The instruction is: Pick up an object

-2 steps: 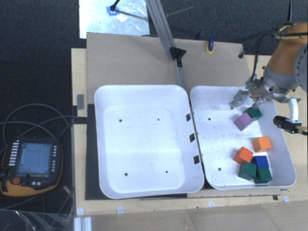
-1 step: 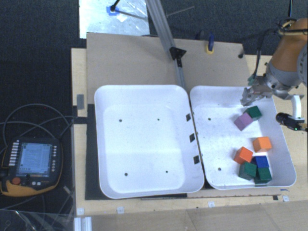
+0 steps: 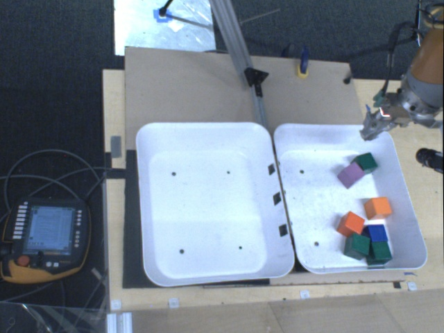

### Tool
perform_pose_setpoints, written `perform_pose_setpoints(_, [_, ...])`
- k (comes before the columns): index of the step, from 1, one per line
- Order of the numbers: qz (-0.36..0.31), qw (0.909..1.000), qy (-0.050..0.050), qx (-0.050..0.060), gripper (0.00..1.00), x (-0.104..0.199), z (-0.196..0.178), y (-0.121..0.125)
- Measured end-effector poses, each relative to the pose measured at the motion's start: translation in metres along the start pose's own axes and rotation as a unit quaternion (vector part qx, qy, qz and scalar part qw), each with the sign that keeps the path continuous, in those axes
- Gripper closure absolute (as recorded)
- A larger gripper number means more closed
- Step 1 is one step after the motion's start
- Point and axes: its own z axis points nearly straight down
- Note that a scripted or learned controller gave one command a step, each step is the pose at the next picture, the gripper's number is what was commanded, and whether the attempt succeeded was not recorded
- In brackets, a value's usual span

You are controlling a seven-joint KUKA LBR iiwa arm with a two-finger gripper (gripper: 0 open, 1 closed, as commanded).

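Coloured blocks lie in the right bin point(image 3: 305, 186): a green block point(image 3: 365, 162) touching a purple block point(image 3: 351, 174) near the upper right, and lower down an orange block point(image 3: 378, 207), a second orange block point(image 3: 350, 223), a blue block point(image 3: 377, 232) and dark green blocks point(image 3: 359, 245) clustered at the bottom right corner. My gripper point(image 3: 372, 127) hangs over the bin's far right rim, above and a little right of the green block. Nothing shows between its fingers.
The left bin point(image 3: 149, 186) lies beside the right one. A slanted metal pole point(image 3: 232, 26) crosses the brown board behind the bins. A teach pendant point(image 3: 45, 238) with cables rests at the far left, off the bench.
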Motion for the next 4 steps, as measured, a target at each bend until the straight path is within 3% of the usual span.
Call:
perform_pose_setpoints(1, [-0.001,1.0,0.0,0.0,1.0,-0.001,-0.052,0.002])
perform_pose_setpoints(3, [-0.003,1.0,0.002,0.004,1.0,0.084,-0.056,-0.021])
perform_pose_setpoints(4, [-0.004,1.0,0.003,0.004,1.0,0.143,-0.057,-0.038])
